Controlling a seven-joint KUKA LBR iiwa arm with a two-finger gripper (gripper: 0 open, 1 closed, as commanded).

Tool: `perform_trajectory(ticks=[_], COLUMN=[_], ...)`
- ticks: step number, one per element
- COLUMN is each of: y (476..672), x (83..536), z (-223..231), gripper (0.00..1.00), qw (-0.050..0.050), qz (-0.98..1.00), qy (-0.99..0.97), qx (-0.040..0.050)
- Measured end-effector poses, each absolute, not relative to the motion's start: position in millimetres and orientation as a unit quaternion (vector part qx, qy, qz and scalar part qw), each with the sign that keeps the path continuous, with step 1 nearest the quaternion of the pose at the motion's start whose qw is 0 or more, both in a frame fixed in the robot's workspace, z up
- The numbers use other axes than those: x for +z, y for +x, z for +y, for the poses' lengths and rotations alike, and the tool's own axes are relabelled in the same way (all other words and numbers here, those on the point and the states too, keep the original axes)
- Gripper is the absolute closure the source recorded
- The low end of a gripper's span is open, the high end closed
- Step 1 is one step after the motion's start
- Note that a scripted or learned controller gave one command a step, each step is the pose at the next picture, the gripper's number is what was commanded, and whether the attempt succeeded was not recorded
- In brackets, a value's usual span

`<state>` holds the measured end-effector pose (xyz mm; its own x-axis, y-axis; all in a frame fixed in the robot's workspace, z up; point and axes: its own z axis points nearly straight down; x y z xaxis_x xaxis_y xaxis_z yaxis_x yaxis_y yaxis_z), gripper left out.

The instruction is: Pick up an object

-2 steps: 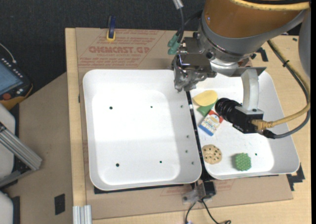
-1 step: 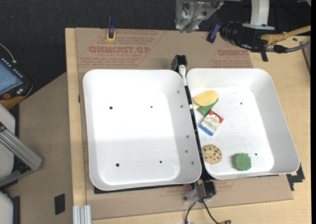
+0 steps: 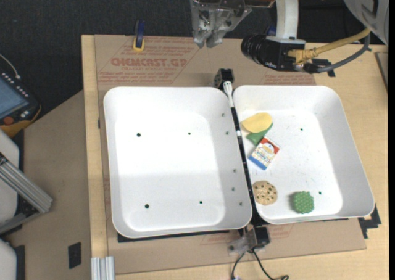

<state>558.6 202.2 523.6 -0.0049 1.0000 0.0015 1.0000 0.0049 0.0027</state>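
White right bin (image 3: 345,124): cookie (image 3: 265,192), green ball (image 3: 302,201), carton (image 3: 264,153) | pincer (image 3: 208,38): grip state unclear

Smooth glossy white plastic bins (image 3: 123,149)

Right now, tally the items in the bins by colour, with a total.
Yellow: 1, the yellow piece
Green: 1, the green lump
Tan: 1, the cookie
White, red and blue: 1, the small carton
Total: 4, all in the right bin
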Motion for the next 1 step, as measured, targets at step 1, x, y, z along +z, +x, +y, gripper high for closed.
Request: perform_trajectory(ticks=[1], y=[584.5], x=[462.3], z=[225.7], gripper=[1.0], qw=[-0.002], qz=[0.708], qy=[0.706], qx=[-0.0039])
